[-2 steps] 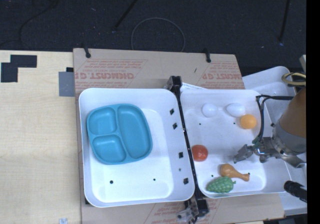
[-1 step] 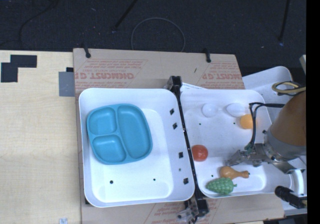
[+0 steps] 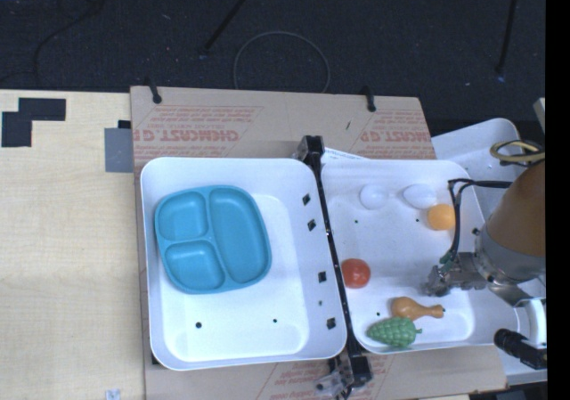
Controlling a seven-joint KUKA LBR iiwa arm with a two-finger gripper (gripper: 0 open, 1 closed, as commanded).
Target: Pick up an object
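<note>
The right bin holds a red tomato near its left wall, an orange ball at the upper right, a tan drumstick-shaped toy and a green bumpy fruit near the front edge. Two white rounded pieces lie at the back. My gripper is low inside the right bin, just above and to the right of the drumstick toy, below the orange ball. Nothing is visibly held by it.
The left bin carries a blue divided plate. A black divider runs between the bins. The arm's orange band hangs over the right bin's right edge. Cardboard lies under both bins.
</note>
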